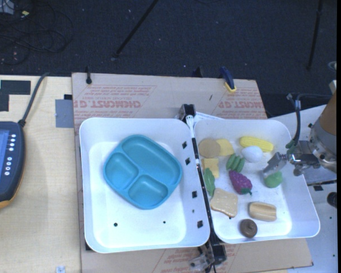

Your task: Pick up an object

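looking down on your bench, the largest items are the two shallow white bins set side by side on a brown board: the left bin and the right bin, touching along a central divider. a blue sectioned plate lies tilted in the middle of the left bin.

the right bin carries all the toy food. from larger to smaller you have: a slice of toast near the divider, a yellow corn cob at the far side, a bread roll toward the near edge, a purple grape bunch in the middle, a round tan cookie at the far left corner with a yellow piece just beside it, a white egg touching the corn, a green pepper-like piece, a green piece along the divider, a green round item and a small brown disc nearest you.

your gripper reaches in from the right, low over the right bin, its tip just above and touching or nearly touching the green round item. how wide the tool is set cannot be told from this angle, and no object is seen clamped in it.

a tablet-like pendant sits on the bench well to the left.
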`<state>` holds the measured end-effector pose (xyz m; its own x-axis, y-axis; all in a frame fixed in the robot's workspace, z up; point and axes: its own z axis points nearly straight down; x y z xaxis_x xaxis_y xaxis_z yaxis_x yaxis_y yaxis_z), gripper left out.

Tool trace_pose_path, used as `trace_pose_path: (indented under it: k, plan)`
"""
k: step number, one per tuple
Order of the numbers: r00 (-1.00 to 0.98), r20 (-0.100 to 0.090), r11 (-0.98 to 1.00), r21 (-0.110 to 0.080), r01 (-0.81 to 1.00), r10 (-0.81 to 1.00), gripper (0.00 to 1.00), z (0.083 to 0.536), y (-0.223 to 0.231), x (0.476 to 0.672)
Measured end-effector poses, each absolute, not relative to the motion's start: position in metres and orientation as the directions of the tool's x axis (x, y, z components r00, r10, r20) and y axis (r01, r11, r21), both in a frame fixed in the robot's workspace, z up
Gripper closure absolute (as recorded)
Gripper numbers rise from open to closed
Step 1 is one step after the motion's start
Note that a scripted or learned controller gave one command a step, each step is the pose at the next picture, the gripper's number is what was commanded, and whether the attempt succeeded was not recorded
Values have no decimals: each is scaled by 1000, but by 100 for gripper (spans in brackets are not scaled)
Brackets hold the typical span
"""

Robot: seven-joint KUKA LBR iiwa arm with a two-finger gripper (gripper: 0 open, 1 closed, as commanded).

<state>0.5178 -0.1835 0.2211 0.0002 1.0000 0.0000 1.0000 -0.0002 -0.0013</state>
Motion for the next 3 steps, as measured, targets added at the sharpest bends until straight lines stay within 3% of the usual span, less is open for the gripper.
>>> trace_pose_path:
  k: [1,2,3]
  plan:
    - [-3,5,3,-12,1000,1000,0,103,-150,548]
    - [-2,1,2,-2,1000,1000,0,87,-110,555]
    - [2,3,-2,-3,1000,1000,100,99,-111,556]
